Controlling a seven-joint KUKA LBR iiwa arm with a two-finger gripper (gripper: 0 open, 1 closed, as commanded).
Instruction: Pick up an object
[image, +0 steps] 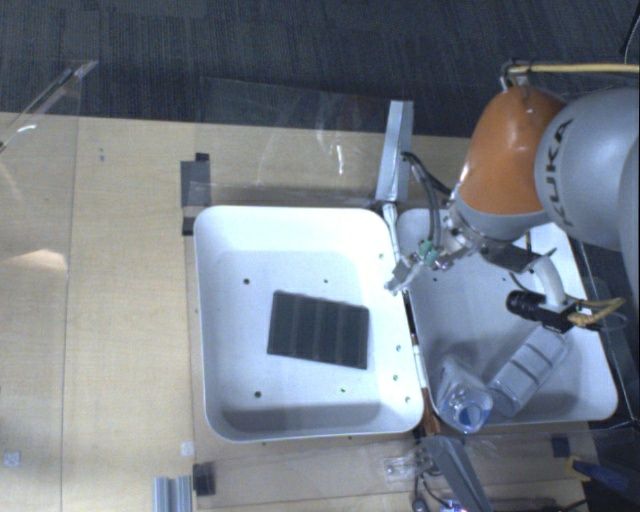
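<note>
- The grey arm (590, 150) with its orange band (505, 160) reached in from the right, over the right bin (600, 385).
- The tool (408, 270) hung at the seam between the two bins, near their far corner; whether it was open or closed could not be told.
- A clear plastic bottle (505, 385) lay on its side in the right bin, near its front edge, apart from the tool.
- A dark ribbed rectangular pad (318, 328) lay flat mid-floor in the left bin (225, 300).
- Both bins sat on the pale wooden table (100, 330).
</note>
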